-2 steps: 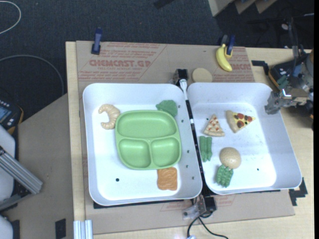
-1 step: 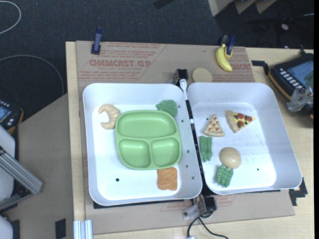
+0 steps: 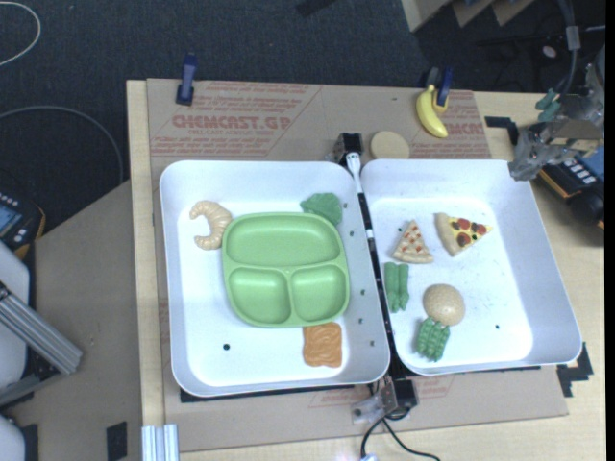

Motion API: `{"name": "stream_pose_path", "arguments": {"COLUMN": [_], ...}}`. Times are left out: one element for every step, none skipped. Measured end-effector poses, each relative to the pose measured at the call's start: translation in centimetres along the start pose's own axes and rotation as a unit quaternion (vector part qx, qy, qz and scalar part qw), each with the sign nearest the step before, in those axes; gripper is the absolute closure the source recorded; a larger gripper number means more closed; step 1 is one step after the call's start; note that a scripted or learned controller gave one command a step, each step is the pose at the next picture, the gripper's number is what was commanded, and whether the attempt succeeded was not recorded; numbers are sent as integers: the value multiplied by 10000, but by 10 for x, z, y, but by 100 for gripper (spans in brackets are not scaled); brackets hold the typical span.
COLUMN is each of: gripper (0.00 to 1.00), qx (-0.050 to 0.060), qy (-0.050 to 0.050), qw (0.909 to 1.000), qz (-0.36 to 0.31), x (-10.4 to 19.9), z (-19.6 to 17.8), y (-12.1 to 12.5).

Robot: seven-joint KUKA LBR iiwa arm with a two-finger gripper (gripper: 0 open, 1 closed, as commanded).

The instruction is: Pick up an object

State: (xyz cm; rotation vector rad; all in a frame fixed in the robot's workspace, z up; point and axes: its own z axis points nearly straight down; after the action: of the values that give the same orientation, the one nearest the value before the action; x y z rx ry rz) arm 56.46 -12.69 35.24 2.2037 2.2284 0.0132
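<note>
Count on the table [image 3: 86,286]: two shallow white bins, set side by side and touching along their inner edges.

Left bin [image 3: 187,257]: four items. One green divided plate [image 3: 285,267] with three compartments sits in the middle. One croissant [image 3: 210,223] lies just beside the plate's upper left corner. One leafy green piece [image 3: 324,206], likely lettuce, touches the plate's upper right corner. One orange-brown slab [image 3: 323,344], possibly a cutlet, lies just below the plate.

Right bin [image 3: 524,257]: five items. Two pizza slices: a pale one [image 3: 412,243] and one with red topping [image 3: 460,232], near each other but apart. One green bean pod piece [image 3: 396,286] lies close to the inner wall. One round tan bun [image 3: 444,303] sits beside it. One knobbly green vegetable [image 3: 431,338] touches the bun's lower edge; I cannot tell its exact kind.

Outside the bins: one banana [image 3: 431,113] and one tan disc [image 3: 389,145] lie on the cardboard sheet [image 3: 259,118] behind the right bin, with two blue clamps [image 3: 185,78] along that sheet's far edge.

My gripper [image 3: 531,157] stands at the right bin's far right corner, well apart from every item. It is small, partly cut off and blurred against clutter, so I cannot tell its state. Nothing is visibly held.
</note>
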Motion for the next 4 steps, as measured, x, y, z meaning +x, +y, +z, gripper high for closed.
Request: {"name": "stream_pose_path", "arguments": {"gripper": [100,100,100,100], "qx": [85,91,31,-4], "qy": [4,1,-31,-5], "qw": [9999,9999,10000,10000], "qz": [56,71,79,3], "x": [-3,-40,-89,9], "z": [56,108,81,-8], "y": [-3,-9,-11,8]}}
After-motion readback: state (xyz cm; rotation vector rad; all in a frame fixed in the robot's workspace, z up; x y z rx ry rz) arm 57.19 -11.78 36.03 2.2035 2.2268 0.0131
